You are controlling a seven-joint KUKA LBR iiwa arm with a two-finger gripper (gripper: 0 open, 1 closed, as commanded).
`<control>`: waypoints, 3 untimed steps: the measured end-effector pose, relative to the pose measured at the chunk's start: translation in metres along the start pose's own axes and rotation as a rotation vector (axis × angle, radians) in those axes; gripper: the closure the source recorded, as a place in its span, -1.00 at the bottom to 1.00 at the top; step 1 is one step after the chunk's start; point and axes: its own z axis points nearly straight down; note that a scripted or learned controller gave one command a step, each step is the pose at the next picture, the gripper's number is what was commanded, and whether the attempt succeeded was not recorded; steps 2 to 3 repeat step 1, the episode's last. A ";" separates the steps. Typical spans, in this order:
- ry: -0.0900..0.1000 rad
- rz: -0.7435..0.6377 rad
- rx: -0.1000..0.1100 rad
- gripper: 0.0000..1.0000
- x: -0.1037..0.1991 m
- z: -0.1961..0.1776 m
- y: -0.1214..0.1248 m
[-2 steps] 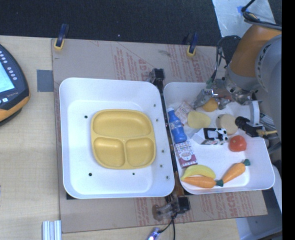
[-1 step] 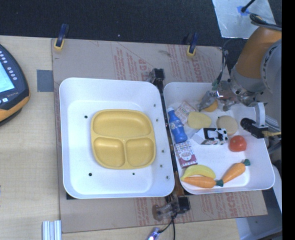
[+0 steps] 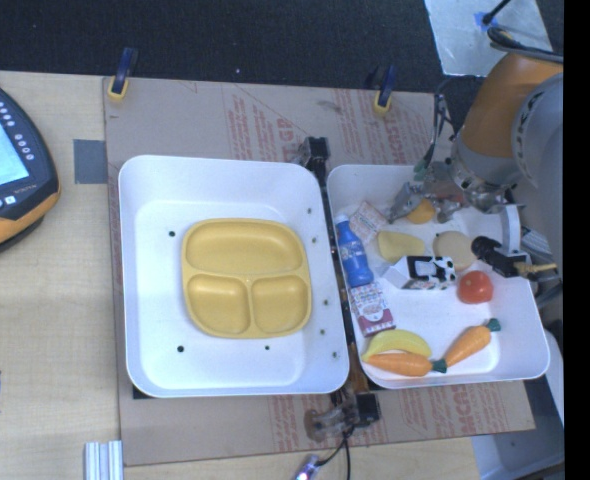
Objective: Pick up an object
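camera view:
- landmark: we take the right bin (image 3: 520, 366) as reference; it sits just beside the left bin (image 3: 135, 268), their rims nearly touching.
- arm: grey body with the orange band (image 3: 500, 103) comes in over the right bin's far right corner.
- gripper (image 3: 422, 200): low over the right bin's far end, near its back rim.
- fingers: we cannot tell whether they are spread or closed; the tips blur into the clutter under the wrist.
- yellow-orange piece (image 3: 422, 211): right at the gripper tips at the bin's far end; we cannot tell if it sits between them or just beside them.
- pale yellow wedge (image 3: 403, 244): in the right bin, just nearer the camera than the gripper, apart from the tips.
- tan round piece (image 3: 453, 244): beside the wedge, toward the bin's right side.
- blue bottle (image 3: 352, 253): lying along the right bin's left wall.
- red-and-white packet (image 3: 371, 307): along the same wall, just past the bottle's near end.
- black-and-white cow toy (image 3: 430, 270): mid-bin.
- tomato (image 3: 475, 287): near the bin's right wall, just beside the cow toy.
- banana (image 3: 396, 343): near front rim, touching the lower carrot (image 3: 400, 365).
- second carrot (image 3: 468, 345): front right, tilted.
- yellow divided tray (image 3: 246, 275): centre of the left bin, well apart from the right bin's contents.
- pendant (image 3: 5, 173): on the bench, far beyond the left bin.
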 end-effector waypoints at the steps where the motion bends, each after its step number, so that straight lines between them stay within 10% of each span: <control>1: -0.001 0.001 -0.003 -1.00 -0.023 0.000 0.000; 3: -0.001 0.001 -0.003 -1.00 -0.023 0.000 0.000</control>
